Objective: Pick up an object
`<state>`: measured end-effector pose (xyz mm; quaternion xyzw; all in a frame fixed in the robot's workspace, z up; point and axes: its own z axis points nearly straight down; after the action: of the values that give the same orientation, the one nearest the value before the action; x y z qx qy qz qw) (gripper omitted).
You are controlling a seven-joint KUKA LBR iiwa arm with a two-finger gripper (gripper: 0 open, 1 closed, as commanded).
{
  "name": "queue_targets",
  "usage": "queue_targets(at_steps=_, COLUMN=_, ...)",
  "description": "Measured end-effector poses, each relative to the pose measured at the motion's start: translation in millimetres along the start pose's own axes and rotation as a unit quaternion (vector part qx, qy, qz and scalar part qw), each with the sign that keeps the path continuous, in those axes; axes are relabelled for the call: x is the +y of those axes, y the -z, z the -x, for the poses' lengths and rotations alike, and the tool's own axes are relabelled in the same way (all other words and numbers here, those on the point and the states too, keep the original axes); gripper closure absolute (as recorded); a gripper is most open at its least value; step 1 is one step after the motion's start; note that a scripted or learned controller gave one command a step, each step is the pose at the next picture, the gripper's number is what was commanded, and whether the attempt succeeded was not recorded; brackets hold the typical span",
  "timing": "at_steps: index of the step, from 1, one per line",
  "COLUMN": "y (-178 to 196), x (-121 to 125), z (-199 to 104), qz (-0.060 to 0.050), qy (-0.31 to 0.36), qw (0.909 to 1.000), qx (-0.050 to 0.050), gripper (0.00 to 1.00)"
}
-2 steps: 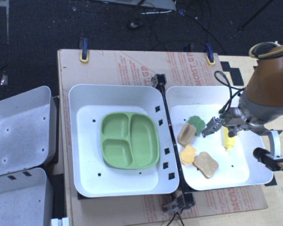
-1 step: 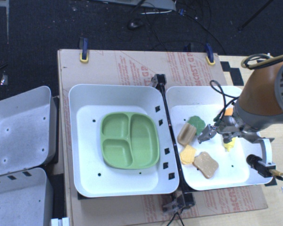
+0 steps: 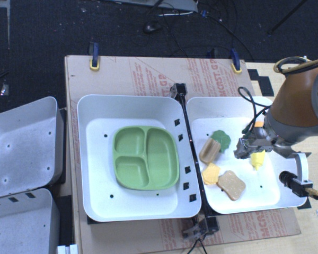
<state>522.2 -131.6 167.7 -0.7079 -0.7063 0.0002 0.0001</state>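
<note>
The right bin [image 3: 222,115] holds several toy foods: a green broccoli piece [image 3: 221,138], a tan bread-like block [image 3: 210,151], a yellow cheese piece [image 3: 211,173], a brown toast slice [image 3: 231,184] and a small yellow object [image 3: 257,159]. My gripper [image 3: 246,148] hangs low over the bin's right half, just left of the yellow object and right of the broccoli. The wrist body hides its fingers from above. Nothing is visibly held.
The left bin [image 3: 93,142] holds a green three-compartment tray [image 3: 146,157]. A black divider bar [image 3: 188,142] runs between the bins. The arm's orange band [image 3: 299,97] looms over the right bin's far right side. A cable loops near the bin's back edge.
</note>
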Motion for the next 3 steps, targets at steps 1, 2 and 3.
queue_targets(at_steps=1, y=55.7, x=5.9, z=9.5, qz=0.003, qy=0.002, qw=1.0000, qx=-0.001, gripper=1.00)
queue_targets(at_steps=2, y=96.5, x=7.2, z=9.7, qz=0.003, qy=0.002, qw=1.0000, qx=-0.001, gripper=1.00)
queue_targets(at_steps=3, y=99.4, x=19.5, z=-40.7, qz=0.001, qy=0.005, qw=1.0000, qx=0.001, gripper=1.00)
